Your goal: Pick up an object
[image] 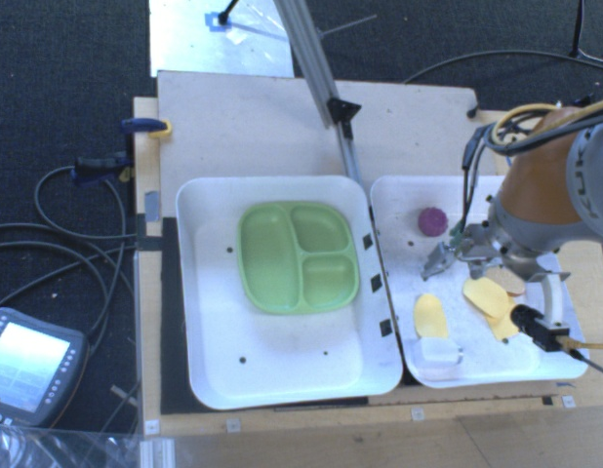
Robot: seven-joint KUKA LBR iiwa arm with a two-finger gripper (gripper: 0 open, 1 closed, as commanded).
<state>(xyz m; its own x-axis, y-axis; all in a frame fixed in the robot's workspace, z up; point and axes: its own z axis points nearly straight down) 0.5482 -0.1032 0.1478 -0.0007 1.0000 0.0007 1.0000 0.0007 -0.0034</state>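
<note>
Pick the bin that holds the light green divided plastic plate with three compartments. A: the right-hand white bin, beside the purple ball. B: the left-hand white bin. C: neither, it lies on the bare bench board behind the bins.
B: the light green divided plastic plate lies inside the left-hand white bin, while the small purple ball sits in the right-hand white bin.
</note>
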